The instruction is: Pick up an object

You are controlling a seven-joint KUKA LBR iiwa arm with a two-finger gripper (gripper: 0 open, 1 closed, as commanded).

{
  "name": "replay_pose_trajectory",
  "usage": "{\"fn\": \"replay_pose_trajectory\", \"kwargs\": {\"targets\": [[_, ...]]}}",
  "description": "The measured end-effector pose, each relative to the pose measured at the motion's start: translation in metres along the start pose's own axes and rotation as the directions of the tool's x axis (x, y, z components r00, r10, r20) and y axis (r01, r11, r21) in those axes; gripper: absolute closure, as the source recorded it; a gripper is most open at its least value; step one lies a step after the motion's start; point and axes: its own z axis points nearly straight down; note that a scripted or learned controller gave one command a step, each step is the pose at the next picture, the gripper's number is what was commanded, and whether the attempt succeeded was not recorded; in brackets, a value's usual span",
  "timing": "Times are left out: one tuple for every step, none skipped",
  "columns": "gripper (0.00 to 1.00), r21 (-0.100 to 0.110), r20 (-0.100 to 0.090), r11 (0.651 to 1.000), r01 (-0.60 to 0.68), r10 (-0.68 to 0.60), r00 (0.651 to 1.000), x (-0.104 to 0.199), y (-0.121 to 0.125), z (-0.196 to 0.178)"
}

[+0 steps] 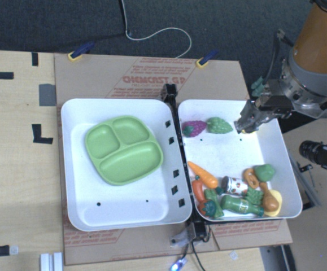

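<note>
The dark two-finger gripper [247,126] is hovering over the right shallow white plastic bin [265,145], near its far right corner; the jaw opening cannot be told, and nothing is showing between them. Just beside it, a bumpy green plastic leafy vegetable [219,125] is lying next to a knobbly purple toy grape cluster [193,128]. A smooth green three-compartment plate [124,149] is sitting in the left bin [78,196].
</note>
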Motion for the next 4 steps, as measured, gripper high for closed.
{"fn": "replay_pose_trajectory", "kwargs": {"targets": [[1.00,0.002,-0.002,1.000,0.009,-0.009,1.000,0.104,-0.001,0.015],[1.00,-0.010,-0.004,1.000,0.006,-0.006,1.000,0.174,0.000,-0.076],[1.00,0.001,0.001,1.000,0.000,0.000,1.000,0.170,0.000,-0.080],[1.00,0.013,0.004,1.000,-0.005,0.005,1.000,0.159,-0.001,0.037]]}}
